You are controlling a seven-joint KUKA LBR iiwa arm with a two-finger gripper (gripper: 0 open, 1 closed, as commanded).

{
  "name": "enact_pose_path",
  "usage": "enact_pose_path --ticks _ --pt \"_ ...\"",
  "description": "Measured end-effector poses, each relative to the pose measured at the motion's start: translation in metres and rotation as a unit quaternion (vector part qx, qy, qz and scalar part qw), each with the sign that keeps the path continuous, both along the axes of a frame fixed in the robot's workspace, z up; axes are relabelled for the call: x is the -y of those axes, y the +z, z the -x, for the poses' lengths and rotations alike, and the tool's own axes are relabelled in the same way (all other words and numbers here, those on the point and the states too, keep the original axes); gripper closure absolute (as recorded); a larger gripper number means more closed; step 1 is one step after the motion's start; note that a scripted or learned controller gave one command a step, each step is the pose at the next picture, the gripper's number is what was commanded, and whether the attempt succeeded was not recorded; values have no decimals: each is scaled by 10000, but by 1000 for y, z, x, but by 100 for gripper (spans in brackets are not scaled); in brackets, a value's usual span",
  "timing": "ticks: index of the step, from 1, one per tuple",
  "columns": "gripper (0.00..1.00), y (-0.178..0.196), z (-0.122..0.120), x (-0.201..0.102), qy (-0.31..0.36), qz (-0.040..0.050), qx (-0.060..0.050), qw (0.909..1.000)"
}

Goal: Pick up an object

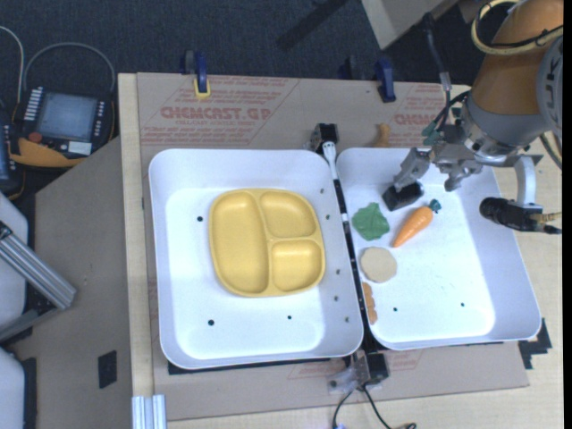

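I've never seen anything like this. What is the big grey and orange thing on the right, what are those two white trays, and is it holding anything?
That is a robot arm, photographed by one camera fixed above the bench and looking down at a slant. Its two-finger gripper hangs over the right white bin. That bin holds toy food: a carrot, a green leafy piece, a round beige disc and a small orange piece by its left edge. The left bin holds a yellow divided plate. Nothing is visible between the fingers, so it holds nothing yet.
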State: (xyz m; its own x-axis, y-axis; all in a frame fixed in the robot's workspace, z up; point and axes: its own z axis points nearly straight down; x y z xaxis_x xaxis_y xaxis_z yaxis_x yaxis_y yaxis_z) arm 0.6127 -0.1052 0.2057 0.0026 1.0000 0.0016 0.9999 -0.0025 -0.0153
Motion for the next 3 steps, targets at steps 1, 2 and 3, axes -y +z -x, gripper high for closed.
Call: enact_pose_path --ticks 1,2,3 --pt "0 8 -3 0 13 7 70 10000" --pt "0 -55 1 3 9 2 38 10000" --pt "0 -98 -5 3 16 12 79 10000"
